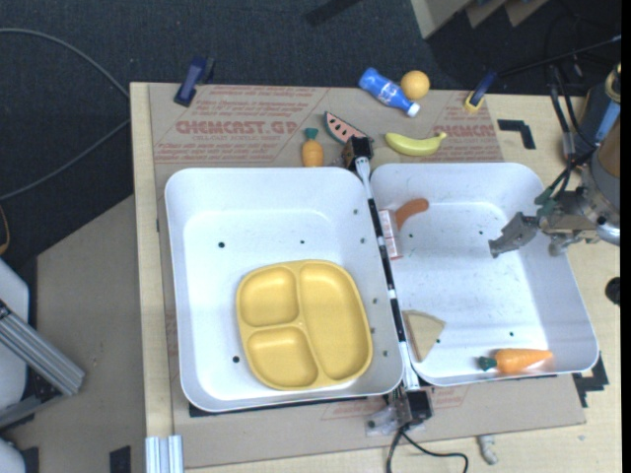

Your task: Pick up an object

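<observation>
Camera view: cardboard-topped bench [246, 126] on dark carpet, glossy white bins [197, 215], smooth yellow divided plate [301, 321]; gripper [520, 233], finger state unclear.

A robot test lab.
Two white bins [197, 215] sit on a taped cardboard bench [246, 116], with cables [59, 47] on dark carpet [99, 8] around.

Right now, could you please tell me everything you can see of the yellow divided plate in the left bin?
The yellow divided plate is a rounded-square tray, apparently plastic, with three compartments: two at the far side and one at the near left beside a longer right section. It lies flat and upright on the floor of the left bin, toward its near right corner, turned slightly askew. Nothing rests in it, and nothing else touches it.
</observation>
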Tool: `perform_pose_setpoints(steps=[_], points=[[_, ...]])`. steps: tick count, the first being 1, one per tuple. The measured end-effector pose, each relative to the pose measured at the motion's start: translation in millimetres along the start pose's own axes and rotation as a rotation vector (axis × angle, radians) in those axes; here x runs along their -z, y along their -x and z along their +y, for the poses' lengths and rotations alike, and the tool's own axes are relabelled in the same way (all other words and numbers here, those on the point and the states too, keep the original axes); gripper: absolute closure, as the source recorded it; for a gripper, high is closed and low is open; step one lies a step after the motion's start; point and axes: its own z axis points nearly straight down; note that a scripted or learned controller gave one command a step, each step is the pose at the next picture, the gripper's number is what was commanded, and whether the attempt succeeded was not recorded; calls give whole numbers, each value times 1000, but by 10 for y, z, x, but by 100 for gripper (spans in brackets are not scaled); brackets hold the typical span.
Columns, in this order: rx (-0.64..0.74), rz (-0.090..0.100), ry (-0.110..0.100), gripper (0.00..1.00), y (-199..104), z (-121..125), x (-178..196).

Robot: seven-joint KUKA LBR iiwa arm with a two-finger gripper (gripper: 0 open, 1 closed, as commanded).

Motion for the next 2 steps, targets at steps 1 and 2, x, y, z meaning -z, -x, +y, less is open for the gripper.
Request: perform_pose_setpoints(steps=[1,2], points=[[2,1,1,0,-654,934,-44],[2,1,1,0,-1094,1436,-519]])
